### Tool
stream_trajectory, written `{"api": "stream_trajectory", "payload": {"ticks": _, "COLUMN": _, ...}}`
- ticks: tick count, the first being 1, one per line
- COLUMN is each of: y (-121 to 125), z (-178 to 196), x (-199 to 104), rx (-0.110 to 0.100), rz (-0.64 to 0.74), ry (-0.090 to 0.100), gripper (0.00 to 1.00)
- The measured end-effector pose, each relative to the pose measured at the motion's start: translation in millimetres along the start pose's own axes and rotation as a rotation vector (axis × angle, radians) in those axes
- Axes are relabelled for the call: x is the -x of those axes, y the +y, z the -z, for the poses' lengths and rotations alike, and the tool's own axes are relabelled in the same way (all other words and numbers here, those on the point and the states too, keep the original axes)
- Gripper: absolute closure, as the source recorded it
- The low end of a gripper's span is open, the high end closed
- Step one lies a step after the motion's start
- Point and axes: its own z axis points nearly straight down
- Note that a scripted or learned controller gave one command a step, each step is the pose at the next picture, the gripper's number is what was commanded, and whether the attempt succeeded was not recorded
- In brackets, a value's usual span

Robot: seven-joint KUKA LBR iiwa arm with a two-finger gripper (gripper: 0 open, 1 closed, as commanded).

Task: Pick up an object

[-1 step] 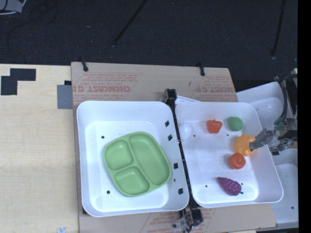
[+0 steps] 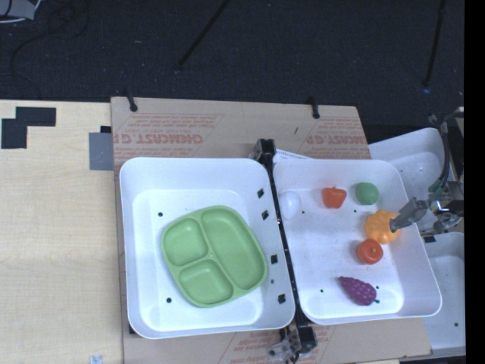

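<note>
Two white bins are being carried by the tabletop (image 2: 53, 241). An orange toy (image 2: 380, 226) is being touched by the jaws (image 2: 409, 214) in the right bin (image 2: 326, 309); how wide they stand cannot be told.

A pale wooden surface (image 2: 53, 241) fills the left side, marked with black and grey squares. A brown cardboard sheet (image 2: 227, 131) with red lettering lies on it. Beyond, dark carpeted floor (image 2: 265, 36) carries cables.

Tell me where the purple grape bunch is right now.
In the camera view the purple grape bunch lies in the right bin, near its front right corner, just below the red tomato.
</note>
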Motion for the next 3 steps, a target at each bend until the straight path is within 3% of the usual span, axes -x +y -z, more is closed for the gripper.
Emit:
{"api": "stream_trajectory", "payload": {"ticks": 1, "y": 7, "z": -47, "x": -3, "rx": -0.005, "rz": 0.0, "ry": 0.002, "gripper": 0.0}}
{"api": "stream_trajectory", "payload": {"ticks": 3, "y": -1, "z": -171, "x": -6, "rx": -0.006, "rz": 0.0, "ry": 0.003, "gripper": 0.0}}
